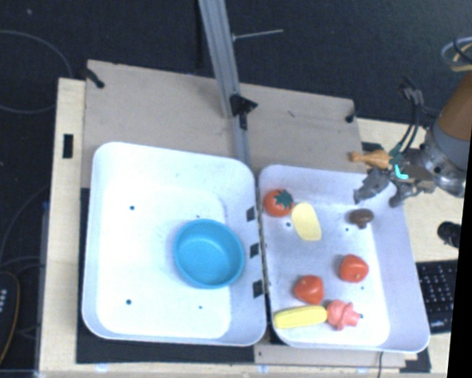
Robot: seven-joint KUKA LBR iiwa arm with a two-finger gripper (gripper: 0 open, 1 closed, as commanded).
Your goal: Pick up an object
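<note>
Two white bins sit side by side. The gripper (384,189) hangs fingers spread and grasping nothing above the right bin (399,314), at its one o'clock corner. A small brown object (361,215) lies just below it. The left bin (125,206) holds a blue bowl (207,253).

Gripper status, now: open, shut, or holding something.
Gripper: open, holding nothing, fingers spread above the small brown object near the far edge of the right bin.
</note>
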